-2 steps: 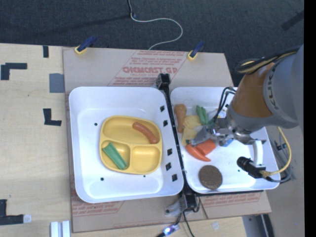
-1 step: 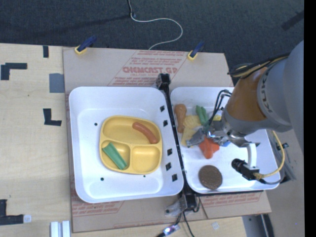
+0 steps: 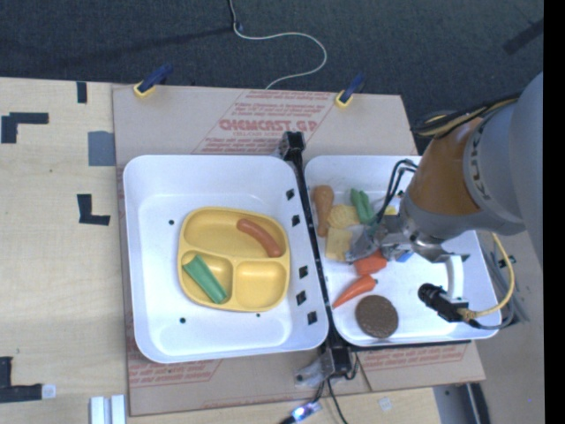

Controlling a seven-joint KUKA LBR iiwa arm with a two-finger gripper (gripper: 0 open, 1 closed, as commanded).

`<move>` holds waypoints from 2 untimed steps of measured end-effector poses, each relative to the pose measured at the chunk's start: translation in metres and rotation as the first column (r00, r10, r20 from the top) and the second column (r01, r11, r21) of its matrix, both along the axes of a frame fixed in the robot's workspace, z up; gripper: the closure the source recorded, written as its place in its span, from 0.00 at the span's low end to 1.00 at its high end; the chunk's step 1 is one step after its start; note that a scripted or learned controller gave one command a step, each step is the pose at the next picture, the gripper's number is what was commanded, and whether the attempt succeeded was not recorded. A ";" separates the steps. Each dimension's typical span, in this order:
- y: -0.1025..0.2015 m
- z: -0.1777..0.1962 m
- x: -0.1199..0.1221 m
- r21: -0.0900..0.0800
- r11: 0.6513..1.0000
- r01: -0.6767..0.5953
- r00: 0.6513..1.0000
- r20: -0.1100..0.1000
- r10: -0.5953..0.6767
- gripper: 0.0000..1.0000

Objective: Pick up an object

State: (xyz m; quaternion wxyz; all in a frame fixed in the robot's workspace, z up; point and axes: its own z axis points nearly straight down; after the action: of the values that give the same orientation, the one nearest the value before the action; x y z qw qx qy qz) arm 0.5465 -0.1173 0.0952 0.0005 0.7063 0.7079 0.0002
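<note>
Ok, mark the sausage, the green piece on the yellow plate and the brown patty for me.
sausage (image 3: 262, 236), camera view, its middle.
green piece (image 3: 206, 278), camera view, middle of its length.
brown patty (image 3: 377, 315), camera view, centre of its top face.

Robotics lab test bench: grey industrial arm with orange band reaching over two shallow white plastic bins of toy plastic food, set on a printed brown cardboard sheet held by blue-yellow spring clamps, dark carpet floor, loose white cable.
</note>
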 end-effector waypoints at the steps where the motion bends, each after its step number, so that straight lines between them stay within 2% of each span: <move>1: -0.009 0.058 0.004 -0.001 1.000 0.002 1.000 0.003 -0.002 1.00; 2: -0.013 0.102 -0.001 0.000 1.000 0.002 1.000 0.002 -0.002 1.00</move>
State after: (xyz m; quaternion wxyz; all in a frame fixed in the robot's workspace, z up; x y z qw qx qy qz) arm 0.5459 -0.1304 0.1975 0.0012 0.7070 0.7072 0.0007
